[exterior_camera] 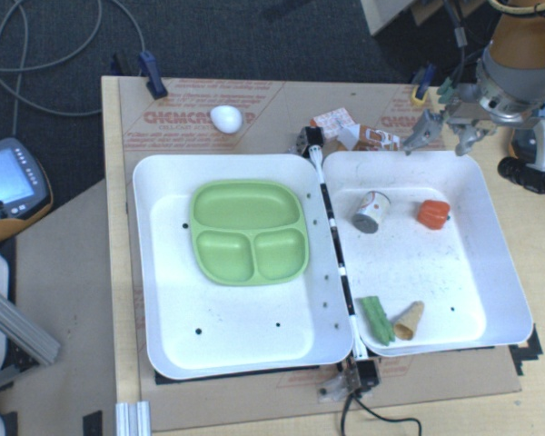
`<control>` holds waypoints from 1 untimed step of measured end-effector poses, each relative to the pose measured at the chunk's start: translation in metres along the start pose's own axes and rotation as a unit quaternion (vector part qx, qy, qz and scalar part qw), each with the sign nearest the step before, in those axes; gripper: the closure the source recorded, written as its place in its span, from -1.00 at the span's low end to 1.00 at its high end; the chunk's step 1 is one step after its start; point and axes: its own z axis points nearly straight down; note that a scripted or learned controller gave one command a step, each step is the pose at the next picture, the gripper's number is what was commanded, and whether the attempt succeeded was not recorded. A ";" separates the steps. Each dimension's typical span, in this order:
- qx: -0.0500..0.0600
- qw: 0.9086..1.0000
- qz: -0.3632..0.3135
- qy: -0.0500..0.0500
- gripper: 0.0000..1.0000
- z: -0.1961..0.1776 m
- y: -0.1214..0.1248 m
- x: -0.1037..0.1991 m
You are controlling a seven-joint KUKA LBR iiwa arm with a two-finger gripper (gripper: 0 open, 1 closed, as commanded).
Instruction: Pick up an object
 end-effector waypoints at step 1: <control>0.001 1.000 0.000 0.000 -1.00 0.058 -0.042 -0.043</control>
